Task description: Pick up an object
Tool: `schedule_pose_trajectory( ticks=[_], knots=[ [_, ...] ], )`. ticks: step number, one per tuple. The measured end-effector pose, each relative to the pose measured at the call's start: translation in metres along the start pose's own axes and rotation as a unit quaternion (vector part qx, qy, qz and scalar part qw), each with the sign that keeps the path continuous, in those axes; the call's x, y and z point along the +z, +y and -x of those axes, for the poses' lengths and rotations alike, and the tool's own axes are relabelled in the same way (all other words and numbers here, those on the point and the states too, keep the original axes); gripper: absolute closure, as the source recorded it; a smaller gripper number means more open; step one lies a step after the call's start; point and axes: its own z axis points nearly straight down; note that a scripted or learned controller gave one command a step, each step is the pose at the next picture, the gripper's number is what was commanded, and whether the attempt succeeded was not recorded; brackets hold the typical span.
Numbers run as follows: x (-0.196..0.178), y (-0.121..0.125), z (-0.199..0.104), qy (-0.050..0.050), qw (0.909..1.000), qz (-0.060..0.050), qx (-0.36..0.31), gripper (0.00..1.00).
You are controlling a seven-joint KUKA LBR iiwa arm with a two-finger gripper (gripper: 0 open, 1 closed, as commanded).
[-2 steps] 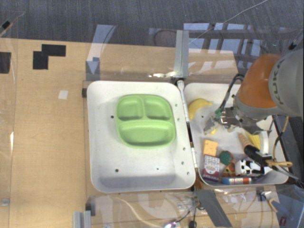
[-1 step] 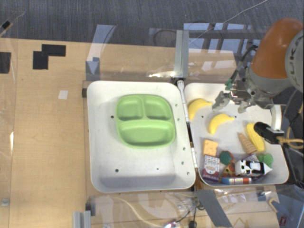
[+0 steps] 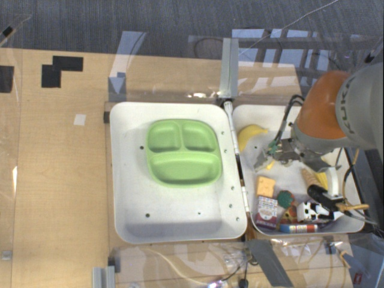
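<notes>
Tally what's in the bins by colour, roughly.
Green: 1, divided plate
Yellow: 2, banana, cheese-like block
Black and white: 1, cow toy
Other cluttered items by the front wall: too jumbled to count
Total clearly countable: 4

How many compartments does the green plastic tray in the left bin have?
3. The light green plastic divided tray in the shallow white left bin has two small compartments side by side along its far edge and one wide compartment along its near edge. None looks hidden.
</notes>
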Motion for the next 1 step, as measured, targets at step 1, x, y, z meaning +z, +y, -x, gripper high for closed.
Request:
schedule_pose_trajectory(
  ticks=[1],
  knots=[
    [-0.0112, 0.0018, -0.0007, 0.000, 1.0000, 0.002, 0.000, 1.00]
  ],
)
